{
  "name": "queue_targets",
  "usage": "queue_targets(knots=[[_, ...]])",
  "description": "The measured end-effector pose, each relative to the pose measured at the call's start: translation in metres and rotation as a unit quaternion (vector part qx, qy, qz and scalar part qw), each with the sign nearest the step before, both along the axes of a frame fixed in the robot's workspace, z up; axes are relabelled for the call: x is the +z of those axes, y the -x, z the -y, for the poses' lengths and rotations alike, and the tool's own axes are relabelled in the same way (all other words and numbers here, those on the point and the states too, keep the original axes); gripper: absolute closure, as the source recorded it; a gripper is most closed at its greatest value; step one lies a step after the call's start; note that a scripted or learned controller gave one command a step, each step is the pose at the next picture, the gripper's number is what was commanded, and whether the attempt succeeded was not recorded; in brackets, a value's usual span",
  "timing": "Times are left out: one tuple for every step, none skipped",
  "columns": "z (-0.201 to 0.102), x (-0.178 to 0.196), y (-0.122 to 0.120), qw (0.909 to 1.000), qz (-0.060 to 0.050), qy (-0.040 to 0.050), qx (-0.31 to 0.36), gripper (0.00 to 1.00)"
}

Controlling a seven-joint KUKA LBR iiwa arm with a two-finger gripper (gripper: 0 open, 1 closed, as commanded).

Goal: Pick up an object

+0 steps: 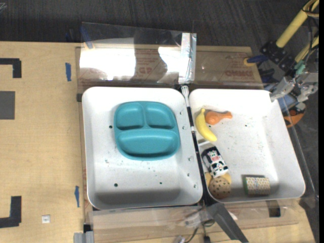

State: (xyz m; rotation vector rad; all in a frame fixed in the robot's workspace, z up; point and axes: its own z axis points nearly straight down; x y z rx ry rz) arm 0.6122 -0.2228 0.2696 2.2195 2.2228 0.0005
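The right bin (263,120) holds a yellow banana (204,127) and an orange pear-shaped toy (218,117) touching it near the left wall. Below them lie a black-and-white cow-patterned piece (215,162), a round brown cookie (219,186) and a small greenish roll (256,184) near the front wall. My gripper (286,89) hangs at the bin's upper right corner, over the rim and well away from every object. Its orange band (293,117) shows just below.
The left bin (101,176) carries a teal divided plate (147,129). A clear plastic sheet (136,59) stands behind both bins. Yellow and blue cabling (291,29) hangs at the upper right. Brown bench board (35,135) lies left.
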Motion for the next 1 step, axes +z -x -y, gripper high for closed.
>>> queue_targets(knots=[[-0.0020,-0.1108,0.0096,0.9780,-0.001,-0.0015,-0.209,0.00]])
